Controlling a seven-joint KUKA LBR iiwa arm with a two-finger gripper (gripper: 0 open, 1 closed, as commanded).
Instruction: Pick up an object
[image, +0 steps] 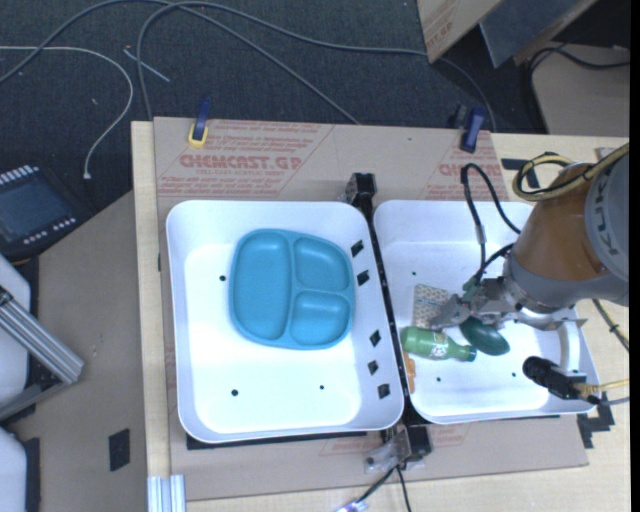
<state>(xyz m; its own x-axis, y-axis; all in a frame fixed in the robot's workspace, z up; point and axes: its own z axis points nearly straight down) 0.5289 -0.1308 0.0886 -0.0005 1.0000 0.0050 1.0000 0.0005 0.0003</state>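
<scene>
We see the gripper (468, 312) low in the right bin (440, 235), just over a dark teal thing (492, 340); we cannot tell if it is spread or closed. A green bottle (436, 346) lies on its side, touching the teal thing. A speckled grey packet (430, 300) lies crowded beside the gripper. The left bin (195, 330) holds a blue divided plate (292, 288). Both bins sit on the cardboard surface (260, 160).

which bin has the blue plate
The shallow white bin on the view's left holds the blue divided plastic plate; the other bin holds a green bottle.
</scene>
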